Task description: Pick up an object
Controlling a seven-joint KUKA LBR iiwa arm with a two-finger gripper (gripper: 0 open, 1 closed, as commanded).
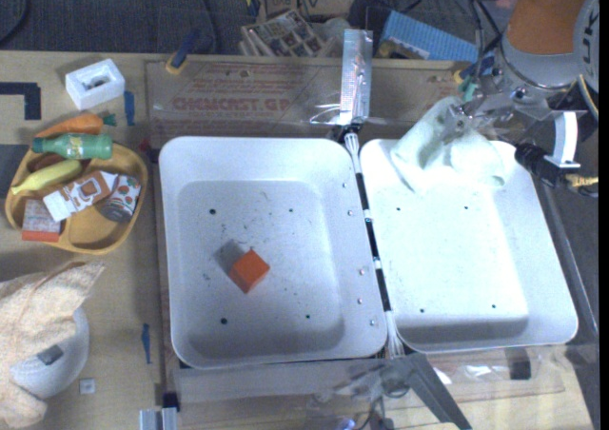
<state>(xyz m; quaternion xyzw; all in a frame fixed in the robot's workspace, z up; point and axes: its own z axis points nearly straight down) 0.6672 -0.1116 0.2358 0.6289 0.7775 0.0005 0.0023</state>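
Orange cube [251,270] in left bin [190,181].

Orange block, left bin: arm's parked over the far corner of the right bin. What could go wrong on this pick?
1. The orange block lies in the left bin, across the divider from the gripper; the traverse may clip the raised rims.
2. The block sits rotated to the bin walls, so an unaligned grasp could slip off.

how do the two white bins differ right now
The left bin holds an orange block near its middle, with dark specks across its floor; the right bin has a cleaner floor. The arm's hand hangs over the right bin's far edge, while the left bin has no arm above it. Both are shallow, white, and sit side by side.
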